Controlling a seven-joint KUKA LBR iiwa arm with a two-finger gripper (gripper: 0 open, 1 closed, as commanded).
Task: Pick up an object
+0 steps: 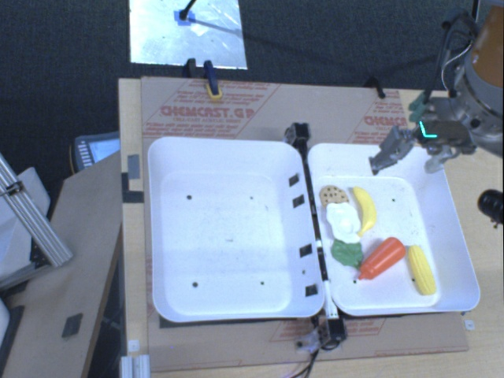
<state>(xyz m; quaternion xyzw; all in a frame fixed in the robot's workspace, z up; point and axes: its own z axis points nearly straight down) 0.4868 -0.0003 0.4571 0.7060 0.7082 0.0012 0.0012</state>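
The right bin (pixel 457 235) holds a cluster of toy foods: a banana (pixel 364 209), a cookie (pixel 332 194), a white piece (pixel 343 220), a green leafy piece (pixel 347 252), an orange carrot (pixel 382 258) and a yellow corn cob (pixel 421 269). My gripper (pixel 411 154) hangs above the bin's back edge, up and to the right of the banana. Its two fingers (pixel 386 157) are spread apart with nothing between them.
The left bin (pixel 228 227) sits beside the right one, joined by black clips along the shared wall (pixel 311 227). A shiny metal sheet (pixel 187 22) lies beyond the bench, and a yellow-and-blue clamp (pixel 213 81) grips the back edge of the cardboard.
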